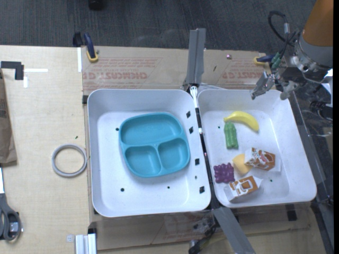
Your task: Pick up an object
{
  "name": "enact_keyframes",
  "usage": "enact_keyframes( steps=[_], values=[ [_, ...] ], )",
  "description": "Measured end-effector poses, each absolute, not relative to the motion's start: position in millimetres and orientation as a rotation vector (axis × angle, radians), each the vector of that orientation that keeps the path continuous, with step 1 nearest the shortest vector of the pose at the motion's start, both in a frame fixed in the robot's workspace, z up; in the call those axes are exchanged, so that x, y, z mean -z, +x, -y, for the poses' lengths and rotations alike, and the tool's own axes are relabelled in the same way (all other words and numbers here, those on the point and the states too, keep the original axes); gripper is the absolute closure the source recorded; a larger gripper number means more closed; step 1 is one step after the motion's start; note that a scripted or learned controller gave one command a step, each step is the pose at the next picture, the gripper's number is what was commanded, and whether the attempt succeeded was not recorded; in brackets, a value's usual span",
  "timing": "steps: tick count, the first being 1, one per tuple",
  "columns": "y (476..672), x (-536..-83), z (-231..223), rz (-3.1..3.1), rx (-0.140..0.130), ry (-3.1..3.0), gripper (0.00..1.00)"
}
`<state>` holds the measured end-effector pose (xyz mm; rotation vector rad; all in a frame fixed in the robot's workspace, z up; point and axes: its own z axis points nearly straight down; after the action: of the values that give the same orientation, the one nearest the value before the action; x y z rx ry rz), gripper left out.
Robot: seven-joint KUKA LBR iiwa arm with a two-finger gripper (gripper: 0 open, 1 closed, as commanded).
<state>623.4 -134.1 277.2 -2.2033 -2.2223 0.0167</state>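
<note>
A teal divided tray (154,151) fills the left bin (100,194). In the right bin (296,184) lie a banana (242,120), green vegetable (231,136), two cartons and grapes (223,172). Jaws hang apart, empty, above that bin's far edge.

In the right bin (296,142), the banana (242,119), green piece (231,136), grapes (223,172) and two cartons (260,159) (243,188) are crowding the left and middle, leaving bare floor lying open along the right wall. The blue tray (154,144) is taking up most of the left bin (100,142).
</note>
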Motion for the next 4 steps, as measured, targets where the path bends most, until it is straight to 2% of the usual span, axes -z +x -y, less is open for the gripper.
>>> enact_keyframes(
  steps=[1, 2, 3, 4],
  values=[
    [647.0, -339, 163, 1.908, -0.011, -2.491, 0.0],
    [632.9, -191, 160, 1.783, -0.004, -2.585, 0.0],
    [646.7, -101, 131, 1.72, 0.015, -2.645, 0.0],
    [565.0, -191, 75, 1.979, -0.003, -2.439, 0.0]
  ],
)
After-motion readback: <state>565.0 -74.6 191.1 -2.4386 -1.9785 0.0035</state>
